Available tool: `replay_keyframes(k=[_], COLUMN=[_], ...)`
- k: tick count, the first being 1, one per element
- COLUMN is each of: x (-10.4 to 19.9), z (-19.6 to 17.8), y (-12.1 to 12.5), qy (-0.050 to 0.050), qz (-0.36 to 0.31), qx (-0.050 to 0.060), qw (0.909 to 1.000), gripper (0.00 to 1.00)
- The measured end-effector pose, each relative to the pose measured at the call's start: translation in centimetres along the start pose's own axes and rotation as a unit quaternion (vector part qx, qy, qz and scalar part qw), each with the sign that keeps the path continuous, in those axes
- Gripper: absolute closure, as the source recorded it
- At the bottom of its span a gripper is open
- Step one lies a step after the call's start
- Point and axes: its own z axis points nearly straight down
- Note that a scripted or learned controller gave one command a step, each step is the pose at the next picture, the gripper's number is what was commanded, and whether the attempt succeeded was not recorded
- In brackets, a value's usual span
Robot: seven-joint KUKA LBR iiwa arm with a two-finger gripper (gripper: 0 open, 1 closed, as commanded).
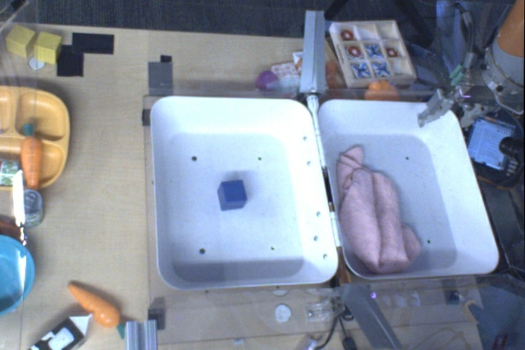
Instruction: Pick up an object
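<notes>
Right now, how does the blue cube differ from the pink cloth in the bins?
The blue cube is small, rigid and square-edged; the pink cloth is much larger, soft and rumpled. The cube sits in the left bin, the cloth in the right bin. Both lie on the bin floors, untouched.

A blue cube (pixel 232 193) sits in the left bin (pixel 168 176); a pink cloth (pixel 373 213), perhaps folded, lies in the right bin (pixel 459 184).
</notes>
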Motion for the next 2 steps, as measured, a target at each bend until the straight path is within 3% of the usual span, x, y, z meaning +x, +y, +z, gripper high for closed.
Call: replay_keyframes(k=[1,2], x=[5.8,10.4], z=[9.3,13.4], y=[-1.9,-10.4], qy=[0.0,-0.002], qz=[-0.086,-0.14], qx=[-0.001,-0.008], qw=[0.9963,0.9901], gripper=[0.0,0.0])
